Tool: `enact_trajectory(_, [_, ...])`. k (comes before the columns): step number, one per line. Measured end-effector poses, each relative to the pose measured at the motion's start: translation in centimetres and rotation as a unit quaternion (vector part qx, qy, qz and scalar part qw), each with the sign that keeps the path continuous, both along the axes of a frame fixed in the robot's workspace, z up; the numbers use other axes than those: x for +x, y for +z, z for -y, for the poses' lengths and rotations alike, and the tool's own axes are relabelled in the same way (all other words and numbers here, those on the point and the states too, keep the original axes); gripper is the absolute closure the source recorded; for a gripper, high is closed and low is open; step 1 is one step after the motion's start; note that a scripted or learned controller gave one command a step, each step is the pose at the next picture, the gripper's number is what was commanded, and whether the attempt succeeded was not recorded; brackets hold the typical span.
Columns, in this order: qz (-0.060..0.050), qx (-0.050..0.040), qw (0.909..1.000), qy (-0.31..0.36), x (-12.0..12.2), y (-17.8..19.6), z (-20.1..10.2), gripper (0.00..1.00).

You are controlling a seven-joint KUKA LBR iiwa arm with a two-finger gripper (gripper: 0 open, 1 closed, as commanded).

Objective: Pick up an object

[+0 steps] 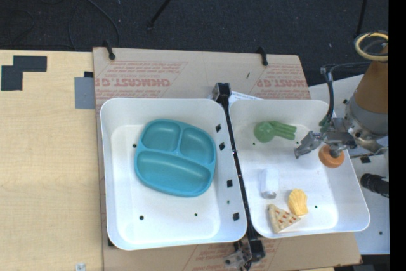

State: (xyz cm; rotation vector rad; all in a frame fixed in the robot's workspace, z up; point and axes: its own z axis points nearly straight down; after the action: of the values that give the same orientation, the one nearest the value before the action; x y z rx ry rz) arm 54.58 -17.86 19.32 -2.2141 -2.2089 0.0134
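The gripper [328,148] is hanging low over the right bin [355,212], possibly pinching a small orange object [332,157], though I cannot tell, so the pick is looking underway but not yet proven.

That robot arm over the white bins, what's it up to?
The arm is reaching in from the right, with its claw over the right bin, close to an orange round object. Nothing can be seen held in it. In that bin lie a green scoop, a small white cylinder, a yellow piece and a pizza-slice toy. The left bin holds a blue divided plate.
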Motion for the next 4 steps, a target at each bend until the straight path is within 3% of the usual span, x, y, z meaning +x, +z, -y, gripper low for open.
enact_trajectory(1, [0.006,-0.0012,1.0000,0.001,0.3,0.7,0.0,0.00])
enact_trajectory(3, [0.009,-0.0022,1.0000,0.001,0.9,-10.2,0.4,0.00])
enact_trajectory(4, [0.010,-0.0026,0.9999,0.001,1.1,-10.0,0.5,0.00])
